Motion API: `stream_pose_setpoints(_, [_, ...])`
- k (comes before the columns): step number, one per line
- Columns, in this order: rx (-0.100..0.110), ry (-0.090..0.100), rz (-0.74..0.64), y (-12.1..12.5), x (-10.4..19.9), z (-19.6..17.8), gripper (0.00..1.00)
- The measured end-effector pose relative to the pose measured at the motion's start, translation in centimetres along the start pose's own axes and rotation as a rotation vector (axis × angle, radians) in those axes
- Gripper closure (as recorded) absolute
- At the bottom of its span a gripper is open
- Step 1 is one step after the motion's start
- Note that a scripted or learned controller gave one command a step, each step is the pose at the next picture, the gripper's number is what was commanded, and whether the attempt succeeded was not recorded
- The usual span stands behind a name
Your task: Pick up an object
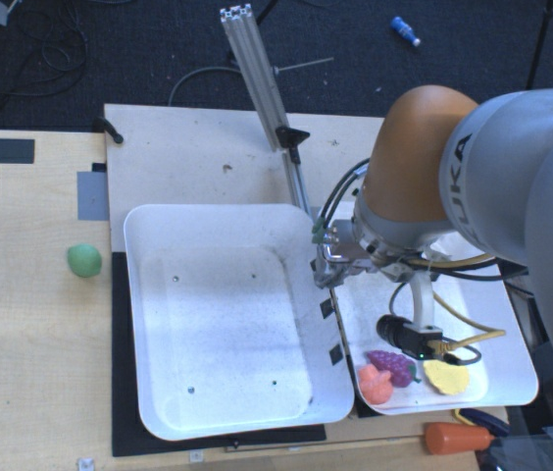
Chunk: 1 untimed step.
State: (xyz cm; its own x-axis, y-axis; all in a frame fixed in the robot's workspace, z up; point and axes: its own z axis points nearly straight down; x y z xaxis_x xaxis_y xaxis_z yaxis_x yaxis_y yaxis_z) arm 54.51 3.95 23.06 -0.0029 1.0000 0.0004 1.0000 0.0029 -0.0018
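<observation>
Pick-up pending: jaws, state indiscernible, above shallow white plastic bin (pixel 520 376) at 4 o'clock; purple toy grape cluster (pixel 391 364) unlifted.

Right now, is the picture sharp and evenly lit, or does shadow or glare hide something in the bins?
Camera view: the left bin is bright, almost washed out, without hard glare; the arm, close and soft-edged, covers much of the right bin; the purple toy there looks blurry; the floor behind is dark.
</observation>
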Motion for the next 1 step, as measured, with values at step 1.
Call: stream_pose_setpoints(1, [0.000,0.000,0.000,1.25,4.89,1.05,1.00])
